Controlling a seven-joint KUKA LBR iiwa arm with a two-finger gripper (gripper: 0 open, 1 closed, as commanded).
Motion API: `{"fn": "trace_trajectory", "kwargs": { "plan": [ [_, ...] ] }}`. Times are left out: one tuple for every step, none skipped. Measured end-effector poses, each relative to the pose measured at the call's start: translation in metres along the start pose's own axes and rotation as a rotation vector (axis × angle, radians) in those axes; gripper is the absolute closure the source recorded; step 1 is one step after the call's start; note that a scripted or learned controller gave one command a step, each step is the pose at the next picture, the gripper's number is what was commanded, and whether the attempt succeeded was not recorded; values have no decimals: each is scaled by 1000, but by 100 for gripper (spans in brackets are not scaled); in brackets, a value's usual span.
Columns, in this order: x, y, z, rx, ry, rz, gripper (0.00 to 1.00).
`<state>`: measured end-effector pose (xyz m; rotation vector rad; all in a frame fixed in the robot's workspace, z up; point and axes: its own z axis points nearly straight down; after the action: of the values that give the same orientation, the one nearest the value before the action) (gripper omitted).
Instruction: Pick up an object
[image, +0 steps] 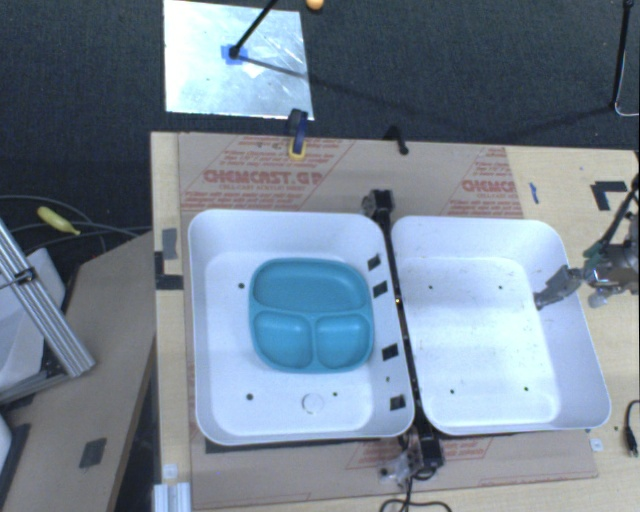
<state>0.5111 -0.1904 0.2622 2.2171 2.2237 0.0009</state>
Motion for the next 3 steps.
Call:
{"fn": "trace_trajectory", "kwargs": {
  "plan": [
    [123,24,82,5,5,-11,0],
    [204,29,78,0,3,-9,0],
    [219,-14,-17,-7,3,-5,0]
  ]
}}
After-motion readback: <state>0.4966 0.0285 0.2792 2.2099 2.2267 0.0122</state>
